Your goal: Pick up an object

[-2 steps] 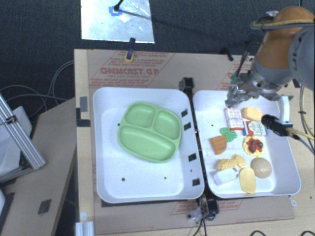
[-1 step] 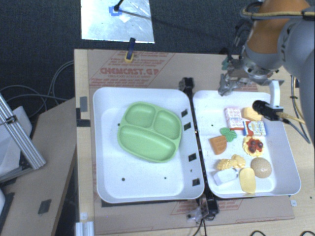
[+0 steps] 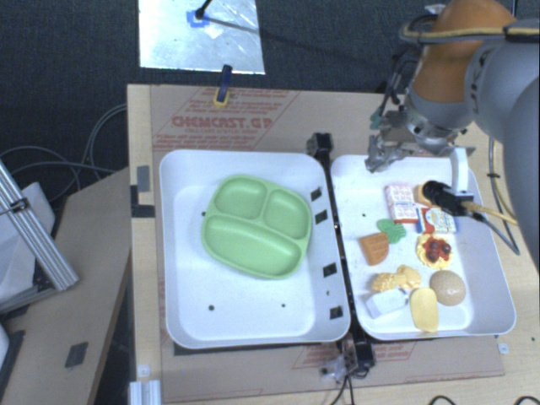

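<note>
Camera view, from above the bench: the gripper (image 3: 381, 160) hangs over the far edge of the right bin (image 3: 498, 306), and I cannot tell how it is set or whether it has anything, so to my eye the pick is yet to be made. The small toy foods, the carton (image 3: 402, 202), carrot piece (image 3: 375, 248), pizza slice (image 3: 435, 249) and egg (image 3: 448, 287), lie crowded near the right bin's middle and near side. The left bin (image 3: 181, 310) holds a green divided plate (image 3: 256, 225), with open floor around it.
</note>
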Controlling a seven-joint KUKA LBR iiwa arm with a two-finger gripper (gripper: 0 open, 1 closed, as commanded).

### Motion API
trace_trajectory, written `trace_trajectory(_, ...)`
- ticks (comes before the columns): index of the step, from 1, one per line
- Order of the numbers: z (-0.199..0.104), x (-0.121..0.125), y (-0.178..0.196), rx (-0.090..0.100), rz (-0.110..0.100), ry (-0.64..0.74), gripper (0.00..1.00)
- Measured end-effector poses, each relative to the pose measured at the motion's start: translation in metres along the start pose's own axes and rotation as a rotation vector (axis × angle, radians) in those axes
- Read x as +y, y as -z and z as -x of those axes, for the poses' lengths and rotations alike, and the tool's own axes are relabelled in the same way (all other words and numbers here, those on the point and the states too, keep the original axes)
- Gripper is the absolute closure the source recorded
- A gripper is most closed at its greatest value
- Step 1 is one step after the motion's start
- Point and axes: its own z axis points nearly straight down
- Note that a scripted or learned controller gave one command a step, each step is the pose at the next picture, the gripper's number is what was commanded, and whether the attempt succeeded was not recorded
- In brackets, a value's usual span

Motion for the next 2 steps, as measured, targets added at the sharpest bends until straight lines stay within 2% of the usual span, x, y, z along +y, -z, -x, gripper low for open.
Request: trace_trajectory(2,0.0094,0.0010,-0.0023,-0.001,0.001,-0.004,1.00)
